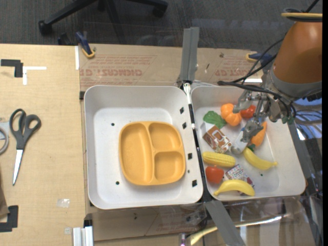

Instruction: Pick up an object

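Note:
My gripper (249, 133) hangs low over the right bin (287, 183), below the arm's orange band. It is in among the toy foods, right beside an orange carrot (259, 137) and just above a yellow banana (259, 160). Behind it lie a small orange pumpkin (230, 114) and a red tomato (247, 111). Left of it are a green leaf (214, 119), a brown snack packet (216, 139) and a corn cob (219, 159). Near the bin's front lie a second tomato (214, 175), a small packet (237, 172) and another banana (234, 188).
The left bin (102, 137) holds a yellow divided plate (152, 152). A grey divider (190, 55) runs up between the bins at the back. Scissors (21, 137) lie on the wooden bench far left. Cables trail at the arm's right.

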You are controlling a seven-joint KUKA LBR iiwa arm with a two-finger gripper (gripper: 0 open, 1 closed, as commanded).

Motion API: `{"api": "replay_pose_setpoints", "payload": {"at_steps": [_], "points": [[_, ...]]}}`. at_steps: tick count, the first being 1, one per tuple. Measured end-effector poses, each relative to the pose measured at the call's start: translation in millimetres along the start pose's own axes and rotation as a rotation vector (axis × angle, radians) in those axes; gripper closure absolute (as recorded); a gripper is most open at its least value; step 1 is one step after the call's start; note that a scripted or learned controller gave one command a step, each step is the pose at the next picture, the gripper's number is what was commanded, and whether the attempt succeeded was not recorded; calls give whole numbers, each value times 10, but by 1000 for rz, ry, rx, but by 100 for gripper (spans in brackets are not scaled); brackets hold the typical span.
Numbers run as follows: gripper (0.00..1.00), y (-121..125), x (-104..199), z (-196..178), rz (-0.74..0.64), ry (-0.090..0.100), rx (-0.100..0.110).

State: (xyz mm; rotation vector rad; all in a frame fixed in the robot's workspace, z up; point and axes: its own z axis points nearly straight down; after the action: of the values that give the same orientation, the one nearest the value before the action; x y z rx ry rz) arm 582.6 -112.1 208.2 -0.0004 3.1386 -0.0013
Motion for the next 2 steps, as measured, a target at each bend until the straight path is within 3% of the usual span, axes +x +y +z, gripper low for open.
{"api": "replay_pose_setpoints", "payload": {"at_steps": [1,2], "points": [[0,-700,-32,1123,-36,-1,0],[100,-689,-52,1017,-40,-6,3]]}}
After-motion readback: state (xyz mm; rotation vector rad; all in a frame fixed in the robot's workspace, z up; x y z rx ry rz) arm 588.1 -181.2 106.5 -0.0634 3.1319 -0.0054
